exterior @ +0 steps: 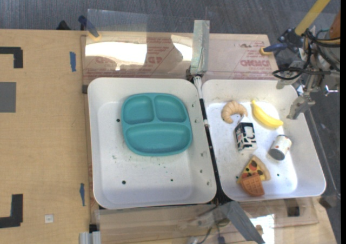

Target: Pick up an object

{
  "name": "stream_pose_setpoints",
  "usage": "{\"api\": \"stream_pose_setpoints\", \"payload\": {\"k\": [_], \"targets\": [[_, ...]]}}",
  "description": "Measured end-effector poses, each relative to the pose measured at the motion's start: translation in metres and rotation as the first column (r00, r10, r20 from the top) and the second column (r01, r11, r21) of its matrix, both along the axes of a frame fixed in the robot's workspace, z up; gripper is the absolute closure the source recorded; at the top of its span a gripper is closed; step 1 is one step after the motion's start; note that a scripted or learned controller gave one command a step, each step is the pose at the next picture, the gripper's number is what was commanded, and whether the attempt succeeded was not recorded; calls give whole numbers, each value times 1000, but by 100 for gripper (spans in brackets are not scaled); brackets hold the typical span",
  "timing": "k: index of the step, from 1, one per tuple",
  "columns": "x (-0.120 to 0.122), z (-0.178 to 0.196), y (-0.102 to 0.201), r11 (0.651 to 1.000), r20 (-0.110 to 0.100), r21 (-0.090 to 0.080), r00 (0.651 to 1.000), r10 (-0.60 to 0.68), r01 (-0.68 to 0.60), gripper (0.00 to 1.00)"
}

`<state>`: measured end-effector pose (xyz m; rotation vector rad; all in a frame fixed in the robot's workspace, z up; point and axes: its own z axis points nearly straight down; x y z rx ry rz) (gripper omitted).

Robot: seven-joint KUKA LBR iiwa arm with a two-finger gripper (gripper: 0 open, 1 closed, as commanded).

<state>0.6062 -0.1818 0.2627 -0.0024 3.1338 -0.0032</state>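
Beside the yellow plastic banana (pixel 266 116), near the right white bin's (pixel 311 183) far right corner, hangs the pincer (pixel 299 105); whether it is parted or closed I cannot tell, and nothing shows in its grip. Left of the banana lies a tan croissant (pixel 233 110); nearer the camera, a small grey-and-white cup (pixel 279 147). Best to centre over the banana, align across its narrow width, then descend.

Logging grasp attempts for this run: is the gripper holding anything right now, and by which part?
Nothing is held: the gripper sits at the right bin's far right edge, apart from the banana.
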Motion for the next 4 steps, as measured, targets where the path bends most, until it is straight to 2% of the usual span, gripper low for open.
{"api": "stream_pose_setpoints", "payload": {"k": [1, 2, 3, 4], "targets": [[-1, -132, 29, 981, 2, 3, 981, -193, 193, 0], [1, -120, 30, 982, 9, 2, 982, -191, 191, 100], [-10, -6, 111, 895, 5, 8, 895, -446, 446, 100], [-29, -31, 144, 908, -6, 4, 908, -419, 419, 100]]}}
